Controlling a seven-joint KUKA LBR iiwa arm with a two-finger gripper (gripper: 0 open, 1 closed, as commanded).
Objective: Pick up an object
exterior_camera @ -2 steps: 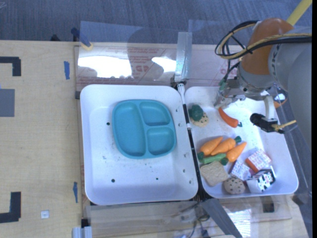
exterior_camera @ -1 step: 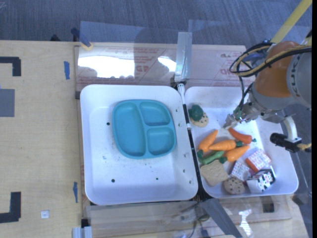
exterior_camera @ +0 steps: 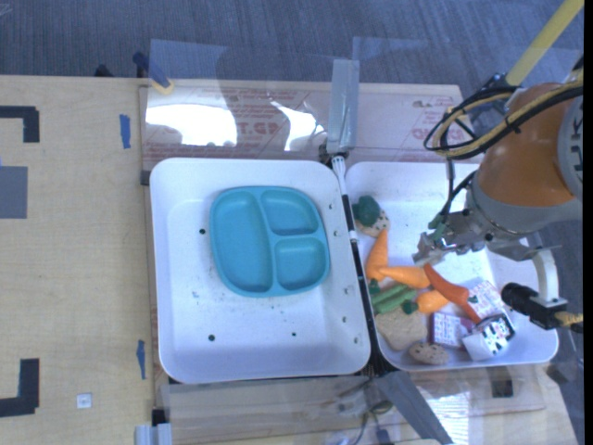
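Note:
The right bin (exterior_camera: 408, 182) holds a heap of toy food. Orange carrot pieces (exterior_camera: 404, 274) lie in its middle, with a redder carrot (exterior_camera: 451, 291) just to their right. A dark green piece (exterior_camera: 368, 211) sits near the divider, and green pods (exterior_camera: 390, 297) lie below the carrots. Small printed cartons (exterior_camera: 482, 297) and a white item (exterior_camera: 488, 337) rest at the lower right. My gripper (exterior_camera: 439, 246) hangs low over the bin, directly above the carrots, at the end of the grey and orange arm (exterior_camera: 523, 170).
The left bin (exterior_camera: 176, 276) bears a blue divided plate (exterior_camera: 269, 240). A tan flat piece (exterior_camera: 398, 326) and a brown cookie (exterior_camera: 428, 352) lie near the right bin's front wall. Cables (exterior_camera: 463, 119) loop beside the arm.

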